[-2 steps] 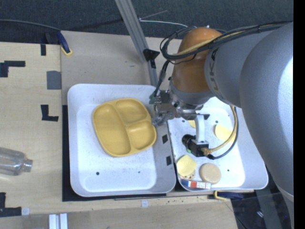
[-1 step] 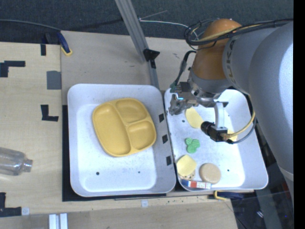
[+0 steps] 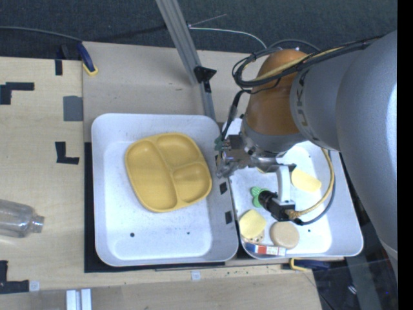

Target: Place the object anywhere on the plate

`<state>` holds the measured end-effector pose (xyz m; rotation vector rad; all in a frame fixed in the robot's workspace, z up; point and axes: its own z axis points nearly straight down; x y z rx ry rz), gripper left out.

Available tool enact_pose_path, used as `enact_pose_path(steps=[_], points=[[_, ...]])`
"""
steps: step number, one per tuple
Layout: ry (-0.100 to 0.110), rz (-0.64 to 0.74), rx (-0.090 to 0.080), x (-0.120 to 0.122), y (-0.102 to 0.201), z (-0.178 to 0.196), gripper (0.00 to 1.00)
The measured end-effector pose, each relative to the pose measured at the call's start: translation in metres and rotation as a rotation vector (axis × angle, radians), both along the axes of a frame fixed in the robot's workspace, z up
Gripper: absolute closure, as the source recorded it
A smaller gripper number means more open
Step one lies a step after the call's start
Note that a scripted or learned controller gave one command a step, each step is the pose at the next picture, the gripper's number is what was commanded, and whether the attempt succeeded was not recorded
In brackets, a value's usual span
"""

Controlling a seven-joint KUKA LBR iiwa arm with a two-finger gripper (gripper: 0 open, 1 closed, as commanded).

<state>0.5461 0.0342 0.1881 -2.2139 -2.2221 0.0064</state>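
Hand [image 3: 224, 157] over shared bin rim [image 3: 232, 236], just beside yellow plate [image 3: 169, 171]; grip state unclear.

Yellow plate lying in the left bin, small objects resting in the right bin.

The yellow plate [image 3: 169, 172] is lying flat in the left bin [image 3: 110, 237], turned at a slant, with its three compartments facing up. In the right bin [image 3: 337, 236], a pale yellow piece [image 3: 305, 181] is lying toward the far side and a small green piece [image 3: 257, 194] is sitting near the middle. A yellow rounded piece [image 3: 251, 225] and a tan round piece [image 3: 284, 235] are lying just beside each other near the front wall. A flat red, white and blue item [image 3: 266, 250] is resting just in front of them.
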Motion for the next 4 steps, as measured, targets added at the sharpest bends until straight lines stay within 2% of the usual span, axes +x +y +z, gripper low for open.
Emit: enact_pose_path(steps=[1,2,3,4], points=[[-0.015,0.005,0.002,0.05,0.06,0.073,1.0],[-0.001,-0.007,-0.003,0.019,0.019,0.045,1.0],[-0.002,-0.008,-0.003,-0.007,-0.024,0.042,1.0],[-0.002,0.001,0.001,-0.044,0.01,0.052,1.0]])
